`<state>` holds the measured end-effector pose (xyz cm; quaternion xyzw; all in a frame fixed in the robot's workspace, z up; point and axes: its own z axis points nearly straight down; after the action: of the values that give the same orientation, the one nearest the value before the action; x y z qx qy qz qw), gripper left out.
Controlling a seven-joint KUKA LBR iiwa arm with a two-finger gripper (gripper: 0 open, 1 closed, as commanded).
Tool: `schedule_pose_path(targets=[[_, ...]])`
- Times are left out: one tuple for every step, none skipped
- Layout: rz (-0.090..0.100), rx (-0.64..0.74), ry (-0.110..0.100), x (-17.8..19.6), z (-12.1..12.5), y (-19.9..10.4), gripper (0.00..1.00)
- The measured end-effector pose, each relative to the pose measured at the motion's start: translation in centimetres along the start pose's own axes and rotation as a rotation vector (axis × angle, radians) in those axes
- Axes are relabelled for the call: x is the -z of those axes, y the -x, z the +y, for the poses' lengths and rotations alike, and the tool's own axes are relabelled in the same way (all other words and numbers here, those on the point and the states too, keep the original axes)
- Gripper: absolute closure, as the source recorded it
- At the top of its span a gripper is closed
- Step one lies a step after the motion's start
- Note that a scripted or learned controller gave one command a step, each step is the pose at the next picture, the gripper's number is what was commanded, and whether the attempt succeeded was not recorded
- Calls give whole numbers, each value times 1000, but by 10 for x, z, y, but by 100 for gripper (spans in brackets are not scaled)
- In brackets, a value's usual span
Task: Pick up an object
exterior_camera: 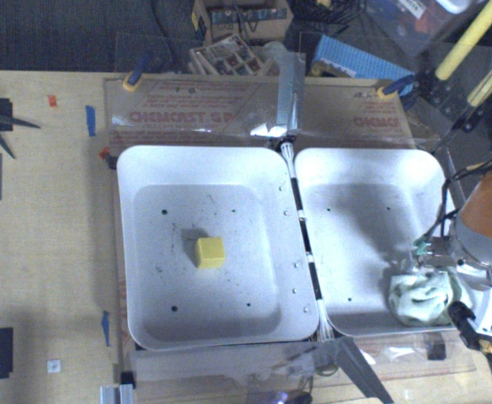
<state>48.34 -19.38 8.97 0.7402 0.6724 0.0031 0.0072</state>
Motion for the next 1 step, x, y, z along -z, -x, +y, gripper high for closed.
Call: schedule_pose_path(targets=[[8, 171, -16, 11, -13, -96, 100]])
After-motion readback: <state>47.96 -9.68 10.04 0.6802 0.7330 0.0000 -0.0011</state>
